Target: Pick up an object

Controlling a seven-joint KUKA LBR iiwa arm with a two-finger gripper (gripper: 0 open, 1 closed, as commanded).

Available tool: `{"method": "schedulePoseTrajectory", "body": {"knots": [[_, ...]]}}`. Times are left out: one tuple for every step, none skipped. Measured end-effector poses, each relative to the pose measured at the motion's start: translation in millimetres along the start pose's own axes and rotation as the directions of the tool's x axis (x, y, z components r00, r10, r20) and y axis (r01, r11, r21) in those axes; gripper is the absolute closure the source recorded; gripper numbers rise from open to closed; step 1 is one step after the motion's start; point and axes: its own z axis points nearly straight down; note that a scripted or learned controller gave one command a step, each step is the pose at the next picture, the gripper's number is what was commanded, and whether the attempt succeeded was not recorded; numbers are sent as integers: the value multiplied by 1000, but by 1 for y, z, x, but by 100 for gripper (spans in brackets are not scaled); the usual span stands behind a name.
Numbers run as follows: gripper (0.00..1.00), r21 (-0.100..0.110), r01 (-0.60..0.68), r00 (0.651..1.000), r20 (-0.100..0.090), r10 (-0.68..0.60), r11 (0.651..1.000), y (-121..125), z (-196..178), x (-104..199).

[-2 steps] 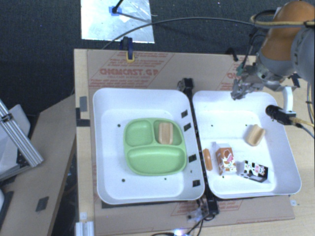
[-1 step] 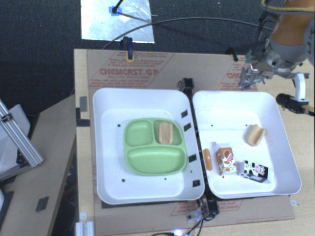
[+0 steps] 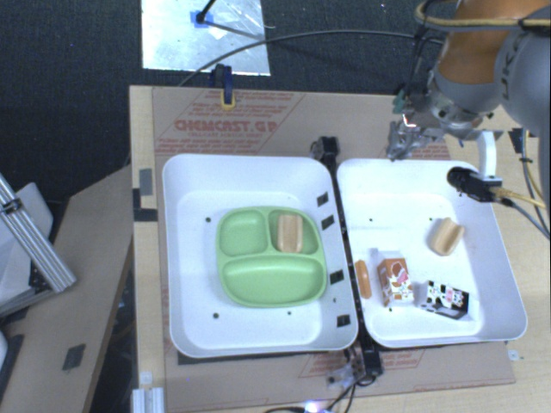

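Above right bin [image 3: 482,231], gripper [image 3: 403,144] — fingers indistinct

A green tray [image 3: 269,284] holds a tan bun [image 3: 289,231]; the bins [image 3: 194,256] are white.

A shiny metal sheet [image 3: 204,22] lies on the dark floor behind the bench. A blue clamp [image 3: 225,84] grips the cardboard [image 3: 250,120] edge there.
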Motion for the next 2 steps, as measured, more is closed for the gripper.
{"method": "schedulePoseTrajectory", "body": {"knots": [[100, 2, 0, 1000, -1, 0, 1000, -10, 14, 55], [100, 1, 0, 1000, 0, 0, 1000, -17, 6, 107]]}}
